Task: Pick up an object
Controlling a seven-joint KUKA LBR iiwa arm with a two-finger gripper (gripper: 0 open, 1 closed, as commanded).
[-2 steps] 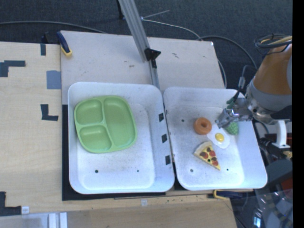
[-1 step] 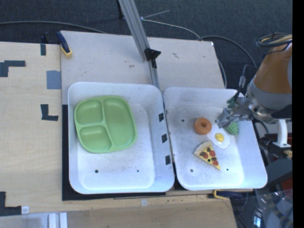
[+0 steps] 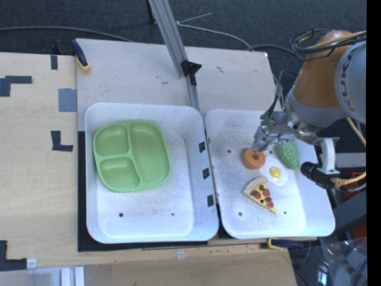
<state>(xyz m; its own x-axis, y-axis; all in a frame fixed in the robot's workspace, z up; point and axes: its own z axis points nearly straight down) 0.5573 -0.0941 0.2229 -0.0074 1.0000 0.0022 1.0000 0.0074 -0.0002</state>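
Observation:
In the right bin [image 3: 238, 219] lie an orange doughnut-shaped toy [image 3: 254, 158], a green bumpy toy [image 3: 289, 155], a small fried egg toy [image 3: 275, 174] and a pizza slice toy [image 3: 260, 194]. My gripper [image 3: 265, 139] hangs just above and behind the orange doughnut, between it and the green toy. Nothing shows between its fingers.
The left bin [image 3: 178, 213] holds a green divided plate [image 3: 131, 155]. A metal pole [image 3: 172, 34] slants over the back of the bench. The front of the right bin has free floor.

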